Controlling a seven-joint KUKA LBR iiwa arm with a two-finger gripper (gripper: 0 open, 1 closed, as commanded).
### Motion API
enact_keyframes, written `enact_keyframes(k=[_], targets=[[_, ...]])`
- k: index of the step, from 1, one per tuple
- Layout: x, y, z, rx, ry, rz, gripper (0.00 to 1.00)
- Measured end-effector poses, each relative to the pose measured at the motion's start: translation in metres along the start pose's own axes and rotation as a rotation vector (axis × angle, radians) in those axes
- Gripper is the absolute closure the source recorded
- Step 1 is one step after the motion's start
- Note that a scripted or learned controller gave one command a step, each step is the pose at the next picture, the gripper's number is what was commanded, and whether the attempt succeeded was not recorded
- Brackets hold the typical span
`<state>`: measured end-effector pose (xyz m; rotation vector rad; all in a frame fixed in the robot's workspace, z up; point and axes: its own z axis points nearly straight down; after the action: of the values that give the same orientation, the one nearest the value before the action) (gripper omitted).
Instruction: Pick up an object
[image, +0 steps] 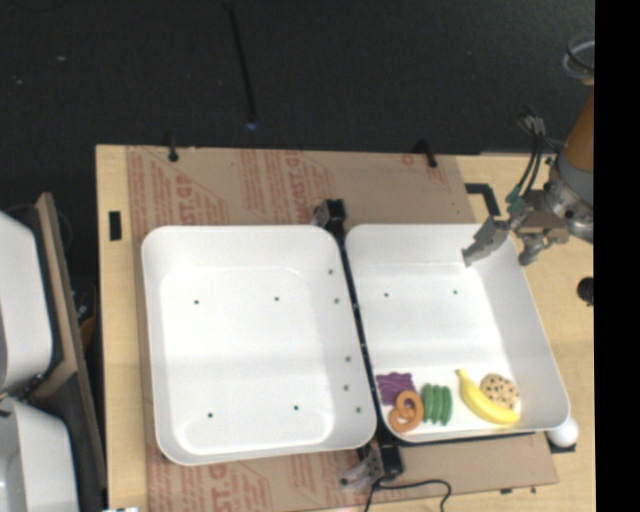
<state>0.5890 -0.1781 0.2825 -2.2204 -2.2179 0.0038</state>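
Over the far right corner of the right bin (520, 300), the jaws (505, 240) of the arm (575, 170) hung apart, one finger pointing down to the left and the other a little to the right of it, and nothing was between them. They stood above the upper rim of that bin, well apart from all the things that could be picked. These things lay together along the near edge of the right bin: a purple piece (396, 385), an orange ring (406, 412) just below it and touching it, a green piece (437, 402) beside the ring, a yellow banana (480, 402), and a round brown cookie (498, 389) that rested against the banana. I could not tell exactly what the purple and the green things were, because they were small in the view. The left bin (245, 340) showed a white floor with a few small dark dots. Both bins sat on a sheet of cardboard (250, 190) on the surface (575, 310). By my judgement, the task was at its beginning or between tries: no object was lifted, none was gripped, and every object rested on the floor of the bin. What was left was almost everything, namely to bring the jaws down the length of the bin toward the near edge, to lower them over one object, to close on it and to raise it. The objects were crowded, so a clean grip on only one seemed to me not easy.
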Motion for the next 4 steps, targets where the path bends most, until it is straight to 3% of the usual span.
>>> enact_keyframes(k=[1, 4], targets=[[0.000, 0.001, -0.003, -0.005, -0.001, -0.001, 0.00], [-0.005, -0.011, 0.182, 0.001, 0.000, 0.000, 0.00]])
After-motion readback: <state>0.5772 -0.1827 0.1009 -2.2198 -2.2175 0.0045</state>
